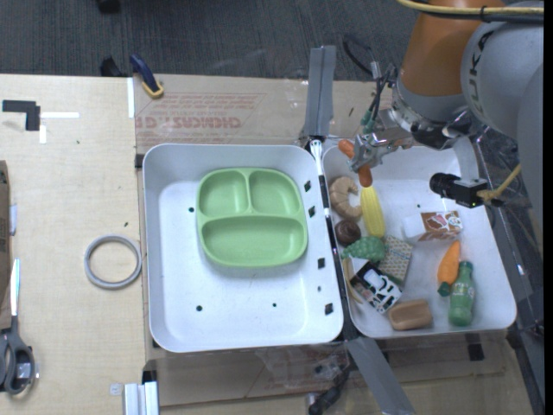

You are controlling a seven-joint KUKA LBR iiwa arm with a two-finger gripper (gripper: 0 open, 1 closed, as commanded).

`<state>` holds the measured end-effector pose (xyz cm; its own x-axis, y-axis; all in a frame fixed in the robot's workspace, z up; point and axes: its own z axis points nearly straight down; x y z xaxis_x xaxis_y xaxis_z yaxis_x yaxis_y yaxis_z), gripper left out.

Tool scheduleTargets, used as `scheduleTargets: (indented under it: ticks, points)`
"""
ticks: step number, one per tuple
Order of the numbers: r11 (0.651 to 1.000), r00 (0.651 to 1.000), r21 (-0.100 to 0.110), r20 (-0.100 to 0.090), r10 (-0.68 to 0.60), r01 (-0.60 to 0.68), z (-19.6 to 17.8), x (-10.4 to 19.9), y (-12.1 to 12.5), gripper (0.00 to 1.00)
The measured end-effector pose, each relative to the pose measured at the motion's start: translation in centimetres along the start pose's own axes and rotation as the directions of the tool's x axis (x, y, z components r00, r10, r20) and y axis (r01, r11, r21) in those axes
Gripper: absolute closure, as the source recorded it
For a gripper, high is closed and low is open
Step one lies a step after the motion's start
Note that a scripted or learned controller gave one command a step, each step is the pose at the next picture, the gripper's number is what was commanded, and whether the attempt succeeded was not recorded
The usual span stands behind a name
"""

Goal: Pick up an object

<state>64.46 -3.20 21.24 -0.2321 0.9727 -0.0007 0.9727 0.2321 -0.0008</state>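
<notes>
My gripper (pixel 366 156) hangs low over the far left corner of the right bin (pixel 501 258). A small red-brown piece (pixel 365 178) lies right under its tip, and an orange piece (pixel 346 148) sits just to its left by the bin rim. I cannot make out whether anything is held. Close below are a beige pastry (pixel 345 194), a yellow corn cob (pixel 372 212), a brown donut (pixel 348 231) and a green leafy item (pixel 367 249). Further off lie a carrot (pixel 448 264), a green bottle (pixel 462 294), a brown loaf (pixel 409 315) and a red-and-white packet (pixel 441 224).
The left bin (pixel 164 301) holds a green divided plate (pixel 252 216). A black-and-white packet (pixel 378 287) lies at the right bin's near left. On the bench to the left are a tape ring (pixel 112 260) and scissors (pixel 15 357). A grey divider bar (pixel 320 93) stands behind the bins.
</notes>
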Motion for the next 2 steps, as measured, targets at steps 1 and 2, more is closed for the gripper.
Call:
scheduleTargets:
  ticks: [1, 2]
  points:
    - [1.0, 1.0, 0.002, 0.001, -0.002, 0.002, -0.7, -0.1, 0.0, 1.0]
    - [0.991, 0.991, 0.002, 0.0, 0.137, -0.137, 2.2, 1.8, 1.9, 1.0]
